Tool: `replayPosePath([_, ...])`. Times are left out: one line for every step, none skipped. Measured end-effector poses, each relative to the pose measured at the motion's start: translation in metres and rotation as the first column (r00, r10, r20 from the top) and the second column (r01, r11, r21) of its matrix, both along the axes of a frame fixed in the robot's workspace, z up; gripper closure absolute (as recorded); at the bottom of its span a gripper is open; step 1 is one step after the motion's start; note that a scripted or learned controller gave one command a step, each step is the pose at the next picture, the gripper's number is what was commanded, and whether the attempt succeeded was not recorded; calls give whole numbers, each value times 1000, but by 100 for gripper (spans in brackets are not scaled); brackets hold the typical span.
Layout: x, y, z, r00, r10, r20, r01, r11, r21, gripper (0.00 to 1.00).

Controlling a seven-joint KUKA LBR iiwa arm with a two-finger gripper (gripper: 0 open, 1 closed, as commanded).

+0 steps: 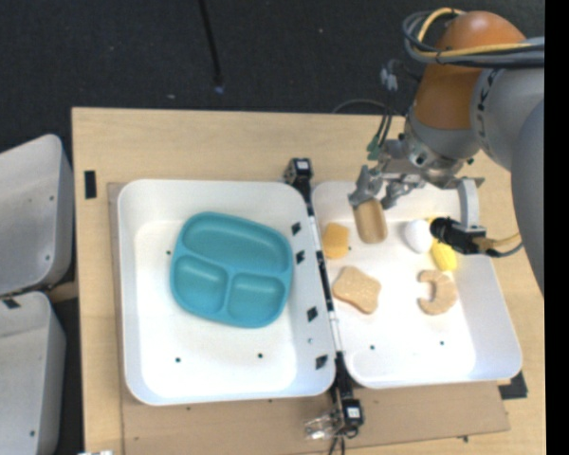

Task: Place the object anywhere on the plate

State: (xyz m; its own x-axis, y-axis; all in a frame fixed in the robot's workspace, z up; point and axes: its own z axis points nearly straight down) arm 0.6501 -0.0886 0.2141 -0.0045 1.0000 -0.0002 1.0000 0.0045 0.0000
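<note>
A teal plate (231,268) with three compartments lies in the left white bin (142,349). Over the upper left part of the right bin (474,349), my gripper (377,197) points down. A tan, roll-shaped object (370,222) hangs from it, its upper end between the two fingers, so the gripper is shut on it. The roll sits just right of the divider between the bins, and about a hand's width right of the plate.
In the right bin lie a yellow-orange cube (336,241), a bread slice (357,290), a white egg-like piece (415,235), a small yellow piece (443,256) and a curved tan piece (438,294). The raised divider (315,273) runs between the bins.
</note>
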Motion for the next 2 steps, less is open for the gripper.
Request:
replayPosePath([4,52,17,1000,2,3,-2,1000,1,100])
replayPosePath([1,95,19,1000,1,0,-1,1000,1,100])
